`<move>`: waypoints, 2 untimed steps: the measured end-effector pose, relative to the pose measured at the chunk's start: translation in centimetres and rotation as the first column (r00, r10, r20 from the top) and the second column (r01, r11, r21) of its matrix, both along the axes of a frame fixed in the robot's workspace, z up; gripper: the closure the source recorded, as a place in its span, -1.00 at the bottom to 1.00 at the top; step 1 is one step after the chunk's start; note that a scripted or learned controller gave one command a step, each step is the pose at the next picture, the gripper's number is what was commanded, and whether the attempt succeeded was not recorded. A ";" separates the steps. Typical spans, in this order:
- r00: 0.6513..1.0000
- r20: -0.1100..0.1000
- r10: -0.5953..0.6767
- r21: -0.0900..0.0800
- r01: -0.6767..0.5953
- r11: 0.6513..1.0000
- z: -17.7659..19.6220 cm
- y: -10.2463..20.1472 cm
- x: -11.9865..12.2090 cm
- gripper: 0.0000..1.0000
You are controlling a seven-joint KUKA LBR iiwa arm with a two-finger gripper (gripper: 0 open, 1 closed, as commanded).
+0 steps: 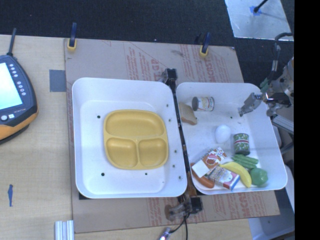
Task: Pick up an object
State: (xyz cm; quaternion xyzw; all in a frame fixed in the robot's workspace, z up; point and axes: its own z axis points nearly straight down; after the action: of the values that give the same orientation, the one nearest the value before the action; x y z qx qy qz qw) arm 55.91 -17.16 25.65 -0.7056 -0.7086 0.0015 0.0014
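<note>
My gripper (pixel 248 105) hangs over the upper right part of the right bin (pixel 278 149), with nothing seen between its fingers. Below and left of it in that bin lie a white egg-shaped ball (pixel 222 132) and a small green can (pixel 241 143). A tan can (pixel 204 103) lies on its side to the gripper's left, next to a brown wedge (pixel 187 114). At the bin's near edge are a banana (pixel 238 171), green vegetables (pixel 252 169), a red-and-white box (pixel 212 161) and a small packet (pixel 224 177).
The left bin (pixel 82 149) holds a yellow divided tray (pixel 135 138). A control pendant (pixel 14 96) rests at the bench's left edge. Two clamps (pixel 72 40) (pixel 204 46) hold the cardboard sheet at the back.
</note>
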 end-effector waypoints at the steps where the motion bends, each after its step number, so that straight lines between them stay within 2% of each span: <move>1: 1.000 -0.002 0.002 0.000 -0.002 1.000 -13.5 5.7 -0.9 -1.00; 2: 1.000 -0.001 0.003 -0.002 -0.003 1.000 -16.5 7.4 5.4 -1.00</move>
State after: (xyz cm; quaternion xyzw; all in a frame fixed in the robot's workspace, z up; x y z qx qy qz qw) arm 61.35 -9.78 9.13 -0.7047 -0.7095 0.0024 0.0013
